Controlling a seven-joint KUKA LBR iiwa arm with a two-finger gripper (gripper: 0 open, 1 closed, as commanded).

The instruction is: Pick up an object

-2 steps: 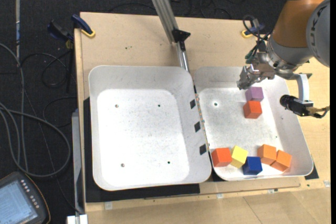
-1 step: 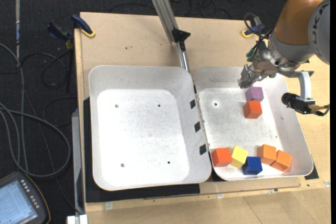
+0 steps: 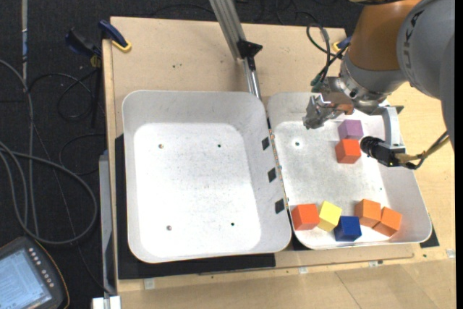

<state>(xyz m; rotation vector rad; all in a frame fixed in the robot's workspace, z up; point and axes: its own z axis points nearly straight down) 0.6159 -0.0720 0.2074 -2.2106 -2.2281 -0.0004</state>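
The gripper (image 3: 317, 116) is hanging over the far end of the right bin (image 3: 405, 188), with nothing seen between its jaws; whether they are spread or pressed together cannot be told from this angle. The nearest candidates are a purple block (image 3: 351, 129) and an orange block (image 3: 348, 150), sitting touching or nearly so, just right of the gripper. Five more are crowding the near wall: an orange cube (image 3: 305, 216), a yellow cube (image 3: 330, 215), a blue cube (image 3: 348, 228) and two orange cubes (image 3: 371, 211) (image 3: 390, 220). All are looking like small, rigid, light blocks with flat faces, likely smooth, not fragile. The best hold is probably across two opposite flat sides, centred. The purple and orange pair is leaving little room between them, so the free outer faces are looking safer. The left bin (image 3: 137, 155) is lying alongside on the counter (image 3: 181, 47).
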